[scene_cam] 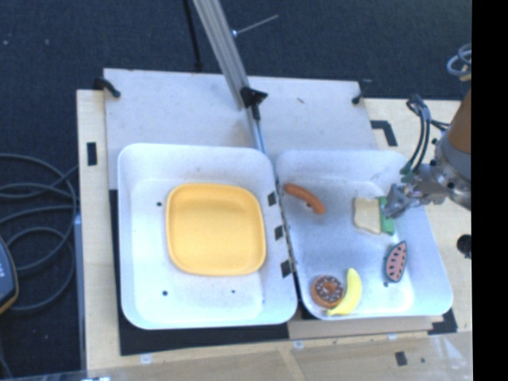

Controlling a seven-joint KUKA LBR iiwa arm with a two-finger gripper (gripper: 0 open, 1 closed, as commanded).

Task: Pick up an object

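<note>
My pincer [390, 206] hangs over the right bin [317, 169], at its far right side, with the arm [454, 161] reaching in from the right. I cannot tell how the pincer is set; the view is too small and blurred there. Its tip sits right at the right edge of a pale cream, roughly square slice [365, 214] that looks like bread or cheese, lying flat on the bin floor. A small green piece [387, 223] shows just beside that slice, under the pincer tip; whether it belongs to the slice or is a separate thing I cannot tell, nor whether I touch either one.

Other things lie in the same bin. An orange-red sausage [305, 198] lies slanted near the bin's left wall, well apart from the slice. Toward the near edge sit a round brown doughnut [326, 290] with a red and pale middle and a yellow banana [349, 292], curved, touching the doughnut's right side. A red watermelon wedge [395, 262] with dark seeds lies near the right wall, below my pincer.

The left bin [143, 213] holds a yellow square plate [215, 228] with rounded corners, lying flat in its middle. Both bins rest on the table [95, 292].
</note>
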